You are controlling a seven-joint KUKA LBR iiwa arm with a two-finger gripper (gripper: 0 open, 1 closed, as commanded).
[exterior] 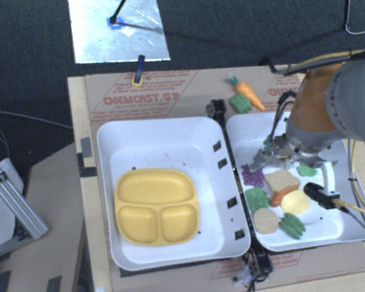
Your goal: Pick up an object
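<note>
Two white bins sit side by side on the bench. The left bin (109, 181) holds a yellow divided tray (156, 205). The right bin (354, 225) holds a heap of toy food: purple grapes (253, 177), a slice of bread (281, 181), a green leafy piece (257, 198), a yellow lemon (295, 202), a round tan biscuit (265, 220) and a green pickle (292, 225). The arm (339, 104) reaches in from the right, its gripper (264, 158) low over the right bin just above the grapes; whether its fingers are spread or pressed together I cannot tell. A toy carrot (249, 92) lies outside, behind the bins.
</note>
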